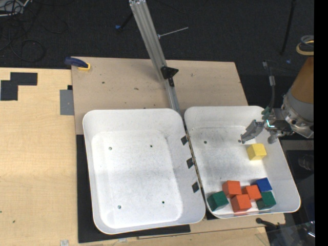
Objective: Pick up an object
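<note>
My gripper (260, 134) hangs over the right side of the right bin (220, 122), reaching in from the right edge. Its fingers are spread open with nothing between them. A yellow block (257, 151) lies just in front of and below the fingertips, apart from them. Near the bin's front edge sits a cluster of blocks: three orange ones (241, 195), a blue one (264, 184), and two green ones (218, 200) (266, 201).
The left bin (102, 124) adjoins the right one, with black clips (190, 162) along the shared rim. A slanted aluminium post (154, 45) rises behind the bins. The wooden bench (36, 137) extends to the left.
</note>
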Tool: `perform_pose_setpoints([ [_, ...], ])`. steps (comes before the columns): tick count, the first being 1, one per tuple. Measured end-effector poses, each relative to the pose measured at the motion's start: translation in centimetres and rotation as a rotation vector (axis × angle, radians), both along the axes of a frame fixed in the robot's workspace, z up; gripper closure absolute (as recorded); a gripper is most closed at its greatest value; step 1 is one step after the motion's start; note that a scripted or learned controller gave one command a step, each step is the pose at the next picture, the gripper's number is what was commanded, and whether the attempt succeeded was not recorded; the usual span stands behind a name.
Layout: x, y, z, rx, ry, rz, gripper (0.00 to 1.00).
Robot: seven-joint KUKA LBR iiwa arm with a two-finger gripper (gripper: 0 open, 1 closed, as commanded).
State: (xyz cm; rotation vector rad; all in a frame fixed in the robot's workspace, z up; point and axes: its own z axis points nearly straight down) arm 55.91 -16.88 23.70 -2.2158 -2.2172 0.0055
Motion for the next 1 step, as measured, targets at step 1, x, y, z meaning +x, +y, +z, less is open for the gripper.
perform_pose_setpoints([
  [1,0.07,-0.07,0.22,-0.001,-0.004,-0.001,0.0],
])
